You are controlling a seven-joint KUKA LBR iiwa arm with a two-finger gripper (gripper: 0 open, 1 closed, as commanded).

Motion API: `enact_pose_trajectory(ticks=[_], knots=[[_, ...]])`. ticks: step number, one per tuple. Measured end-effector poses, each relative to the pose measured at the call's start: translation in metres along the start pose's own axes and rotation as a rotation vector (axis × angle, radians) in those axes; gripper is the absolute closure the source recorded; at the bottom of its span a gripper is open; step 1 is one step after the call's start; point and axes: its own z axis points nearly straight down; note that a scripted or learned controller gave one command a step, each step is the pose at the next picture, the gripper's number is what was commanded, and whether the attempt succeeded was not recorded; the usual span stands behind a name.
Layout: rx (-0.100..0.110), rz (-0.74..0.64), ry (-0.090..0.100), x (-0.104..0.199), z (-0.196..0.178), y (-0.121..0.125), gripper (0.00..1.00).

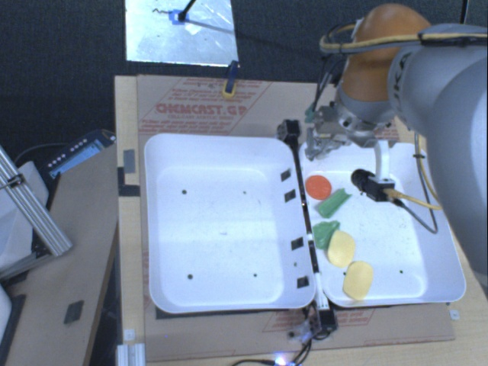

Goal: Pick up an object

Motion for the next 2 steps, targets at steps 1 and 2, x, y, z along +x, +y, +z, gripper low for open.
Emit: enact_pose_trajectory(ticks=[1,2], knots=[[-0.014,-0.007,0.003,0.098,-0.153,0.022,1.0],[-0.005,-0.009,0.006,0.212,-0.228,0.002,1.0]])
